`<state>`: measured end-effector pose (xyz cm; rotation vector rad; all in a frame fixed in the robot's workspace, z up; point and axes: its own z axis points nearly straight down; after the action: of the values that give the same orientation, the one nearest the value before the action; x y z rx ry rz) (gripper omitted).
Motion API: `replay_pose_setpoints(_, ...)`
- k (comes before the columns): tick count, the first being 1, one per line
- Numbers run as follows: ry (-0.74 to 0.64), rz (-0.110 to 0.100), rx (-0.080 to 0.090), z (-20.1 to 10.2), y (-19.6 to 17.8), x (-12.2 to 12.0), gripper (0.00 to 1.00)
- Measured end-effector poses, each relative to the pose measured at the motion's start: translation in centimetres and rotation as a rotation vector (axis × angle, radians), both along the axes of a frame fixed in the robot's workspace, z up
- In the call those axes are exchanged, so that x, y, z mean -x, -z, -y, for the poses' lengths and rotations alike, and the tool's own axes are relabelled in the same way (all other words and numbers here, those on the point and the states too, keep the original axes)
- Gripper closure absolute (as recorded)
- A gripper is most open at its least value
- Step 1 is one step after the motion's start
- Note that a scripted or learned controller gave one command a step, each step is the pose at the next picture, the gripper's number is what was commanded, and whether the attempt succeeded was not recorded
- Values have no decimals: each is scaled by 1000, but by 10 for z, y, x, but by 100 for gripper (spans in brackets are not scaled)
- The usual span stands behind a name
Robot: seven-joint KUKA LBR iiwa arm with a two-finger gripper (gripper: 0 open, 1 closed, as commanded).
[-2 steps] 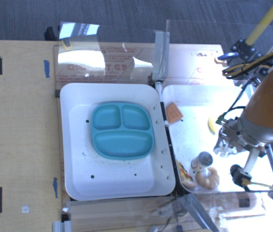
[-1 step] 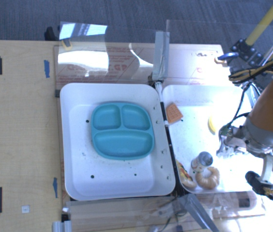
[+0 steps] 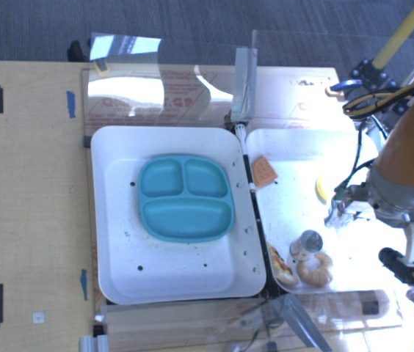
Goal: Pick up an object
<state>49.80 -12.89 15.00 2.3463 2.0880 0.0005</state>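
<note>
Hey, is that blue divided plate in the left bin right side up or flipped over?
Right side up. The blue divided plate lies flat in the left bin, and its three compartments show as hollows facing the camera.

Arm (image 3: 405,160): single, grey, entering from the right edge of the camera view. Orange band above the wrist, large in frame. Grey wrist section below it, angled down and leftward. Black and yellow cables looped beside the upper part of the arm. Claw (image 3: 337,215): small metallic assembly at the wrist's left end, low; blurred by glare.
</note>
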Motion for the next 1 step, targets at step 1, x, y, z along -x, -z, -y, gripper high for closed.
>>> replay_pose_setpoints(1,-48,2,3,46,-21,19,100)
